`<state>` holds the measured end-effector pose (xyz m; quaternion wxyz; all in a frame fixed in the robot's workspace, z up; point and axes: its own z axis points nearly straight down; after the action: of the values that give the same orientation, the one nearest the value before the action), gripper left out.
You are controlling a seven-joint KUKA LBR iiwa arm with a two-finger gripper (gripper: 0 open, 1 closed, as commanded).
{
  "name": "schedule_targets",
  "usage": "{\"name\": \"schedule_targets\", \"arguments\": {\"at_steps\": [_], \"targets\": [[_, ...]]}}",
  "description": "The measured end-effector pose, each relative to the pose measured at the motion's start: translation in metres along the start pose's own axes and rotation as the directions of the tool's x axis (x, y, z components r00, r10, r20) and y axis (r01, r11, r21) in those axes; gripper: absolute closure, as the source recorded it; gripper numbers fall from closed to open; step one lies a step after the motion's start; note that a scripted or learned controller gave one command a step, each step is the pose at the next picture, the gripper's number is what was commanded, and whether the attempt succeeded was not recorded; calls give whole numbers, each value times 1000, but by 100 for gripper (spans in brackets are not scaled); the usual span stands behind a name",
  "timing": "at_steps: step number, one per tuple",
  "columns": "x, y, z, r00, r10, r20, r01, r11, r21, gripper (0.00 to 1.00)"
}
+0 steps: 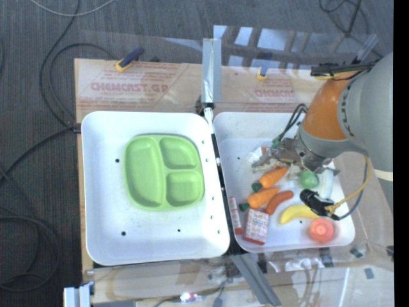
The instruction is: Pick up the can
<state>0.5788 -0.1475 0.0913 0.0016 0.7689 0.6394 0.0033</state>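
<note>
Tool [281, 153] hangs low in the right bin [233, 139], just above two toy carrots [273, 177]; whether it is open or closed, I cannot tell. Green divided tray [164, 171] lies in the left bin [102, 171].

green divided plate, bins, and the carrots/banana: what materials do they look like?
Green divided plate: looks like moulded plastic, matte, uniform colour with soft rounded compartment edges. White bins: probably thin formed plastic, smooth, slightly glossy, rounded corners. Carrots and banana: likely plastic toy food, flat saturated colour with a slight sheen; too small to be sure.
</note>
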Motion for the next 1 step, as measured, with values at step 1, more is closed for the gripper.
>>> {"name": "schedule_targets", "arguments": {"at_steps": [1], "targets": [[-20, 86, 2, 1000, 7, -5, -7, 998, 65, 0]]}}
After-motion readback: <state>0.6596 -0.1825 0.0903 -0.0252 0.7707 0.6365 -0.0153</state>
